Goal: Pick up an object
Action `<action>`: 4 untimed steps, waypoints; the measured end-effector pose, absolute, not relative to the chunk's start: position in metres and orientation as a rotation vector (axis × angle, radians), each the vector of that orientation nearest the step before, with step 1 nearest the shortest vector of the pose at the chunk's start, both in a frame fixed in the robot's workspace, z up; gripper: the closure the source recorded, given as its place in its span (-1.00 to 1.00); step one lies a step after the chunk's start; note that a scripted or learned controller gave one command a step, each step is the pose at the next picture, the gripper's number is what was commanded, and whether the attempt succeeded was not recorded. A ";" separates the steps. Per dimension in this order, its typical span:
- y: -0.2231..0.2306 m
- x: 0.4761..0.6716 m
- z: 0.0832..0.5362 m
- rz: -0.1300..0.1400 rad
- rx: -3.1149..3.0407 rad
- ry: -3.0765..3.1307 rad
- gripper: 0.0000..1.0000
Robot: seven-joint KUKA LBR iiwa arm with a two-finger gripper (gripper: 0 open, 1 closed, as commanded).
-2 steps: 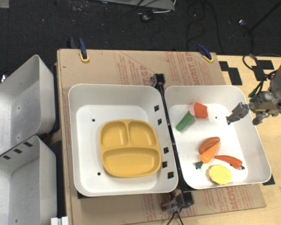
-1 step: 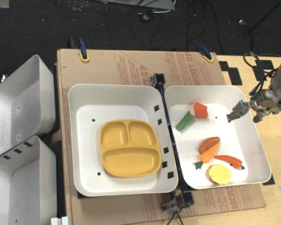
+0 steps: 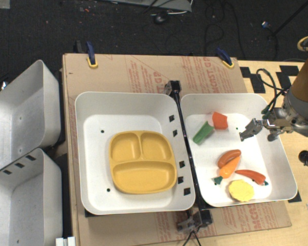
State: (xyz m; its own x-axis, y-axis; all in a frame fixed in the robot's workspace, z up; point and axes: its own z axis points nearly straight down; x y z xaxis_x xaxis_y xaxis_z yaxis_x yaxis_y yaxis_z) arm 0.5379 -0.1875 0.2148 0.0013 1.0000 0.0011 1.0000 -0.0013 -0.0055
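The right bin [image 3: 277,152] holds several toy foods: an orange-red block [image 3: 219,120], a green piece [image 3: 203,133], an orange sausage shape [image 3: 229,157] lying on a carrot [image 3: 225,171], a red chili pepper [image 3: 251,176] and a yellow round piece [image 3: 241,190]. My gripper [image 3: 261,132] hangs over the bin's upper right part, to the right of the orange-red block and above the sausage shape. Its fingers are open with nothing between them.
The left bin [image 3: 92,152] holds a yellow divided plate [image 3: 142,162]. A black divider with clips [image 3: 182,147] runs between the bins. Two grey-white tubs [image 3: 20,137] stand left of the bench. Cables trail by the arm at the right.
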 end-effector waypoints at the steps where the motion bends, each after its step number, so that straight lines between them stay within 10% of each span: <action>1: -0.179 0.534 0.167 0.003 -2.220 -2.217 -1.00; 2: -0.188 0.535 0.111 0.004 -2.221 -2.216 -1.00; 3: -0.188 0.536 0.125 0.000 -2.225 -2.221 1.00; 4: -0.191 0.543 0.169 -0.003 -2.222 -2.228 1.00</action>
